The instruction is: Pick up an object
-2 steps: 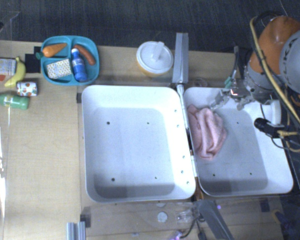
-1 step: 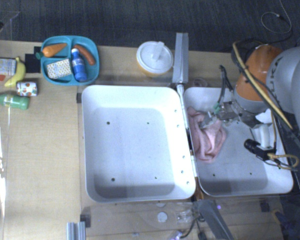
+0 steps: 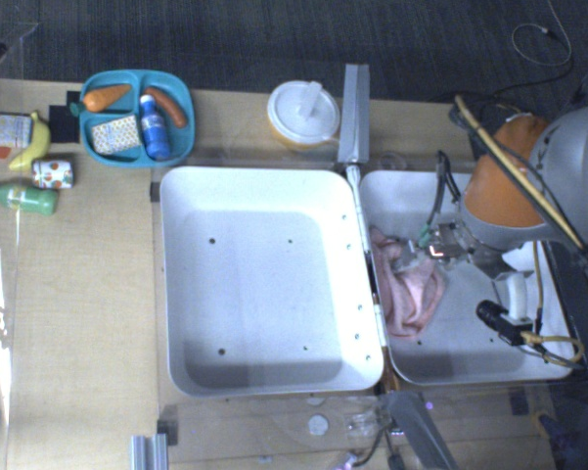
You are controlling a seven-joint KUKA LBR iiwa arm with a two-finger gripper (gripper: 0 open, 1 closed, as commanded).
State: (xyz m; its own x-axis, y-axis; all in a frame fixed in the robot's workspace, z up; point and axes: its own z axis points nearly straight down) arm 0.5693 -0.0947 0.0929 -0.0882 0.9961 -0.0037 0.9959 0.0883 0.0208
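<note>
A crumpled pink cloth lies against the left wall of the right bin. My gripper hangs low over the cloth's upper right edge, at or just above the fabric. The grey arm with its orange band reaches in from the right above the bin's far right corner. I cannot see any fabric lifted off the bin floor.
The left bin sits directly beside the right one, with a metal divider post behind their shared edge. On the bench at the back left stand a blue divided plate of toy food, a white lidded cup, a banana, a small can and a green bottle.
</note>
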